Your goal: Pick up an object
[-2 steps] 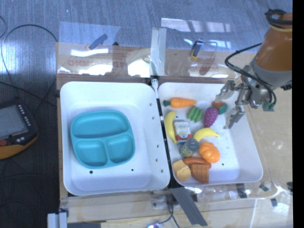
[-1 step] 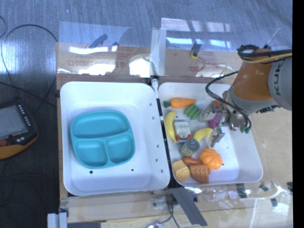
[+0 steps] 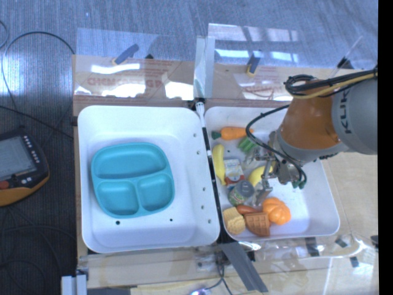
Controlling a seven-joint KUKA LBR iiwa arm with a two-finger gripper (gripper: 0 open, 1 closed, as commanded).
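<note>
The right bin (image 3: 319,208) holds several toy foods. An orange carrot (image 3: 230,133) lies at its back and a yellow banana (image 3: 218,163) along its left wall. A yellow lemon-like piece (image 3: 256,177) and a grey-blue can (image 3: 241,192) sit in the middle. Near the front are an orange fruit (image 3: 277,211), a brown waffle piece (image 3: 258,225) and a bread roll (image 3: 233,221). My gripper (image 3: 266,185) reaches down from the orange-banded wrist (image 3: 310,128) into the middle of the pile, right beside the lemon-like piece and just above the orange fruit. Its tips are lost among the toys.
The left bin (image 3: 123,118) bears a teal divided plate (image 3: 132,178). A raised wall (image 3: 207,165) separates the two bins. Black cables (image 3: 307,85) loop over the arm. A handheld controller (image 3: 21,161) lies off the bench at the left.
</note>
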